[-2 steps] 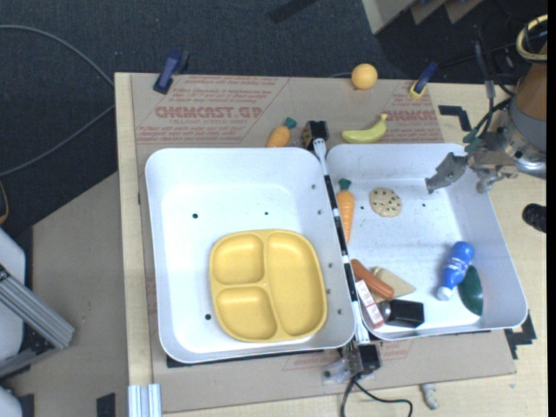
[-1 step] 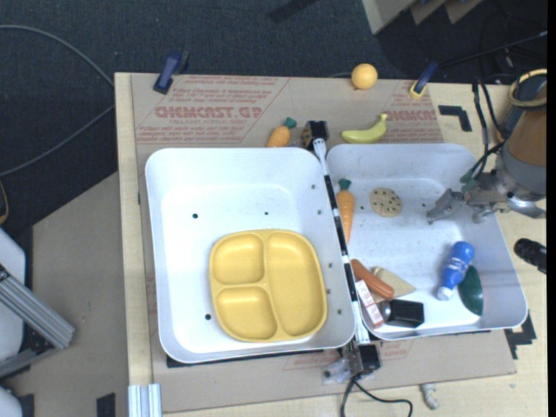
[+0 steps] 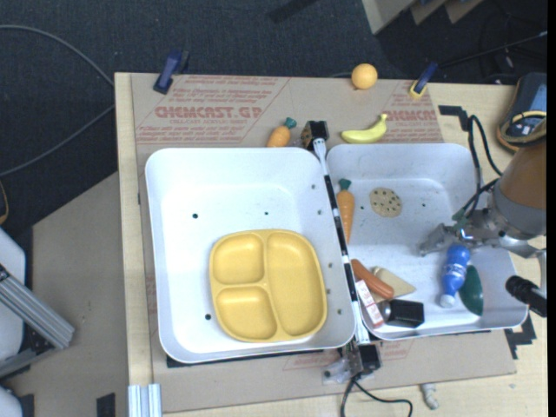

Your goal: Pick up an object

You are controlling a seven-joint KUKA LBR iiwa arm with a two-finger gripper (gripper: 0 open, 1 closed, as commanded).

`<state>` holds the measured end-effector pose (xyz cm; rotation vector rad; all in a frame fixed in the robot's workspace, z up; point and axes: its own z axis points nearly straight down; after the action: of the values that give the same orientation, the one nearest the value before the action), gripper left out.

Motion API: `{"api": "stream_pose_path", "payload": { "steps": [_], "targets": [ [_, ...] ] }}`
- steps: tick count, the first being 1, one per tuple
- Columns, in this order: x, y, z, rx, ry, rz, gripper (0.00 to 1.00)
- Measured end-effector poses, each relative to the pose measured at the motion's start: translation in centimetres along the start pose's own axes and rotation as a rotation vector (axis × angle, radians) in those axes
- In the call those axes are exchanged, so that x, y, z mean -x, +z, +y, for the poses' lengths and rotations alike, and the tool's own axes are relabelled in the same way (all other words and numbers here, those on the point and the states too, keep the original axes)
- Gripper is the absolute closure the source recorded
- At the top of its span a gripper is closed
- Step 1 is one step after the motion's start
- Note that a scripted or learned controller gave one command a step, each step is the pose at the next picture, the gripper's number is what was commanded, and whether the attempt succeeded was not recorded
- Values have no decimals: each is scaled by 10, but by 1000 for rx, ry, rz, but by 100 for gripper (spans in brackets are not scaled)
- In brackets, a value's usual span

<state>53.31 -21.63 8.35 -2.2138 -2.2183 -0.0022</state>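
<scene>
My gripper (image 3: 465, 233) hangs over the right side of the right bin (image 3: 417, 159), on the grey arm with its orange band (image 3: 526, 185) coming in from the right. Directly below it a blue bottle (image 3: 452, 274) with a white cap lies in the bin, its upper end close to the gripper. A dark green object (image 3: 473, 292) lies against the bottle's right side. In the same bin are a carrot (image 3: 346, 208) along the left wall, a cookie (image 3: 385, 201), a sausage (image 3: 370, 279), a tan wedge (image 3: 397, 281) and a black box (image 3: 405, 312).
The left bin (image 3: 174, 189) holds a yellow divided plate (image 3: 267, 283). Behind the bins on the cardboard lie a banana (image 3: 365, 131), an orange ball (image 3: 365, 76) and a small orange toy (image 3: 280, 135). Blue clamps (image 3: 169, 72) (image 3: 423, 78) hold the board's back edge.
</scene>
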Motion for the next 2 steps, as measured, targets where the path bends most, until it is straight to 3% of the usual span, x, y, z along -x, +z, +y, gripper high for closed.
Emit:
{"api": "stream_pose_path", "payload": {
  "steps": [1, 2],
  "targets": [
    [-14, -1, -21, 3, 3, -5, 0],
    [-14, -11, -21, 5, 3, -6, 100]
  ]
}}
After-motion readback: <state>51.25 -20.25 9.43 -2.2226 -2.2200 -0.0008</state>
